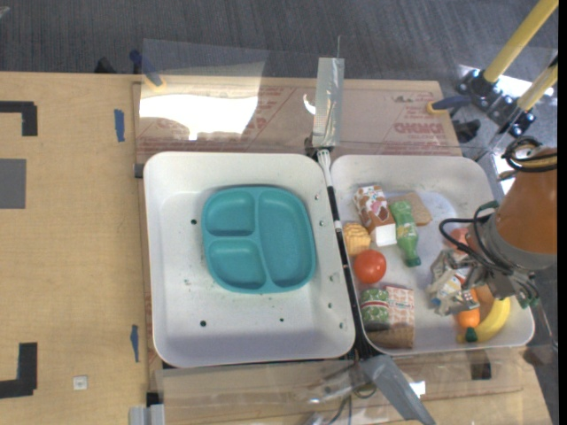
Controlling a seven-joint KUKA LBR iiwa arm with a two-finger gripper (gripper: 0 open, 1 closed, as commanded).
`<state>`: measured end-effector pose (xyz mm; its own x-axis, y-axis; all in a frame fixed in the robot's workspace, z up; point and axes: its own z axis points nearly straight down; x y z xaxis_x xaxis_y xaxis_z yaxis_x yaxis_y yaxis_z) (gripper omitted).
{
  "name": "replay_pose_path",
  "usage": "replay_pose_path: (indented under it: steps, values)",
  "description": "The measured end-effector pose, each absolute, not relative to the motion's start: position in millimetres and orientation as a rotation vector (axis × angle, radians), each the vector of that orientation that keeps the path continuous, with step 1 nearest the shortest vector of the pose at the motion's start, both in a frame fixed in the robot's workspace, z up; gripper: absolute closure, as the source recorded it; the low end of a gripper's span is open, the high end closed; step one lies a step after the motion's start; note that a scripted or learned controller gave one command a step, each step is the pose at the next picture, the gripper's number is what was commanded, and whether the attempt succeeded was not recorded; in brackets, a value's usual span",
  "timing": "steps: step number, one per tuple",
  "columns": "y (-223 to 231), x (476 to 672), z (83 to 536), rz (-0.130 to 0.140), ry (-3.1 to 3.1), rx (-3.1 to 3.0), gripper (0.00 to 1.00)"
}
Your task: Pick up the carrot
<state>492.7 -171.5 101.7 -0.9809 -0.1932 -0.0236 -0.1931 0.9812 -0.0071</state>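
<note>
Lying near the front right corner of the right bin (425, 168), the carrot (469, 318) shows as a small orange piece with a green tip, touching the yellow banana (494, 317) just to its right. Directly above the carrot, the gripper (461, 282) hangs low among crumpled, shiny packaging; whether it is apart, together or clamped on anything cannot be told from this angle. The arm's orange band (532, 215) rises up and to the right of the carrot, with black cables looping beside it. Left of the carrot, well apart, stands a printed box (388, 312) at the bin's front wall, and a red tomato (370, 266) sits just behind that box. Farther back from the carrot and to its left, a green bottle (407, 231) lies beside a white block (384, 235), a red-and-white carton (372, 205) and a small yellow item (356, 237). Far to the carrot's left, the left bin (168, 264) holds a teal divided plate (260, 238). Both bins rest on the cardboard-covered worktop (62, 264).
</note>
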Motion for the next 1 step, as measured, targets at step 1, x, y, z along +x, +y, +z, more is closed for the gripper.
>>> replay_pose_path:
  steps: [1]
  values:
    - [-129.1, 506.6, 176.4, -0.002, 3.122, -0.212, 1.00]
